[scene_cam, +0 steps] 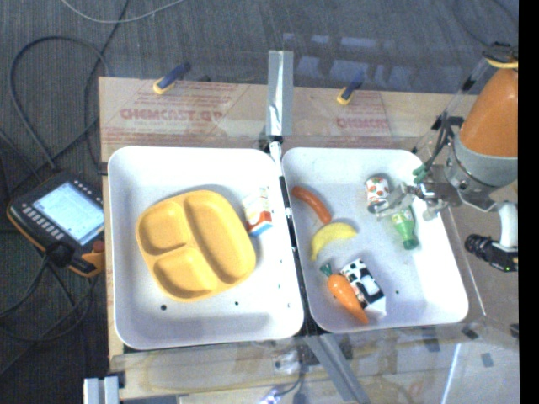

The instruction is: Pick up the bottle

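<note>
Progress: the bottle (406, 229) is judged not yet picked up; it is seen lying on the floor of the right bin (438, 297), not lifted.
Done so far: the gripper (418, 194) has been brought over the right bin's right half, near its far right corner, just above the bottle's upper end.
Left to do: a grasp is judged to be needed, then a lift clear of the bin.
Gripper state: whether it is apart or together cannot be told; the metal parts are blurred and small against the white floor.
Contact: touching or just apart cannot be settled; nothing is seen held.
Bottle place: right half of the right bin, nearer the right wall than the middle wall, about midway between far and near walls.
Bottle look: small, green, translucent, lying on its side, long axis running roughly from far wall to near wall with a slight tilt.
Neighbours: a spotted cup (378, 191) is found just beside it toward the far wall; a banana (332, 237) lies well to its left; a carrot (346, 297) sits near the near wall.
Left bin (126, 310): a yellow tray (195, 244) is carried.
</note>
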You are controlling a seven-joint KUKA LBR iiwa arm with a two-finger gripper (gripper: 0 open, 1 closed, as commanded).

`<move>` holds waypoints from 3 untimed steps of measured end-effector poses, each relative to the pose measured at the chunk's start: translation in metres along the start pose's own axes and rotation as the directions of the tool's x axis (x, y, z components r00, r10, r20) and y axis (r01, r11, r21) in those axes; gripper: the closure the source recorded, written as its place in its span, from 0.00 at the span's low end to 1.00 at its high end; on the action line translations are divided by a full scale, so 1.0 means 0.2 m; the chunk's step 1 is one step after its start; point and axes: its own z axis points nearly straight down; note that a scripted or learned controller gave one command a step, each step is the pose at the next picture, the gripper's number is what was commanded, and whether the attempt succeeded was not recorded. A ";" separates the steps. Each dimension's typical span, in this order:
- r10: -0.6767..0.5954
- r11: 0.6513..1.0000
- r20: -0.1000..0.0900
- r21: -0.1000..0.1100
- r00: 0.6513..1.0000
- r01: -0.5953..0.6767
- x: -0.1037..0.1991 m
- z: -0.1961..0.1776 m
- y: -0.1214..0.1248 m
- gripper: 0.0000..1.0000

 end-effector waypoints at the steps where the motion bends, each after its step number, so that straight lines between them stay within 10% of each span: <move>1: 0.017 1.000 -0.004 -0.005 1.000 -0.017 -0.06 0.54 0.13 0.00; 3: -0.351 0.936 -0.010 0.001 0.936 0.351 -0.19 0.54 0.59 0.00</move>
